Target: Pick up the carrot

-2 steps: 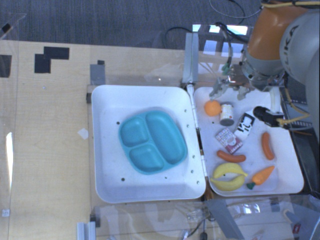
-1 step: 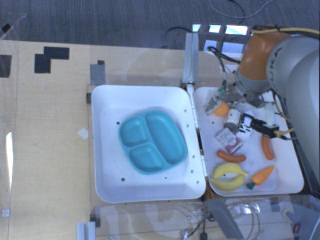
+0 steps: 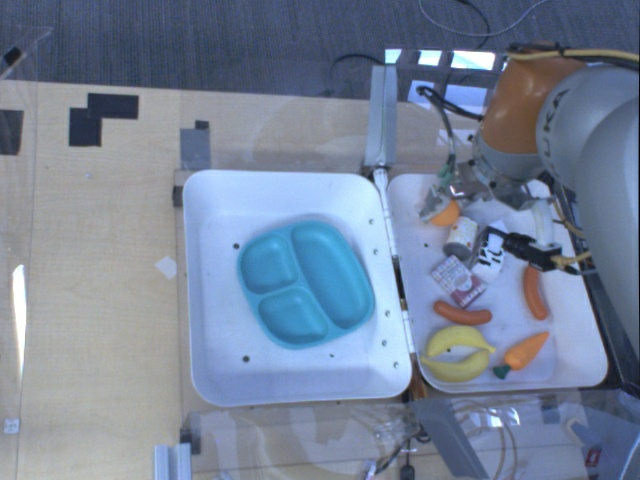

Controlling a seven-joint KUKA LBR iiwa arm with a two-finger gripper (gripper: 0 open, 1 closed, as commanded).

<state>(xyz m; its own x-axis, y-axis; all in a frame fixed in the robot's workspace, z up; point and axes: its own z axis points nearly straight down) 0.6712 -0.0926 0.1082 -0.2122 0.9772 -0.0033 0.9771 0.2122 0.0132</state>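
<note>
Arm [image 3: 560, 98] reaches down into right bin [image 3: 580, 368]; jaws' state cannot be told

No text can be read anywhere. The small packet [image 3: 458, 279] in the right bin [image 3: 585, 363] bears print (too blurred to make out).

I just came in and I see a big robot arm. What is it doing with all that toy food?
The robot arm reaches into the right bin, and its gripper is down in the far corner beside a small orange piece. The carrot it should pick up lies untouched at the near side, next to the banana. The left bin holds a blue divided plate.
</note>
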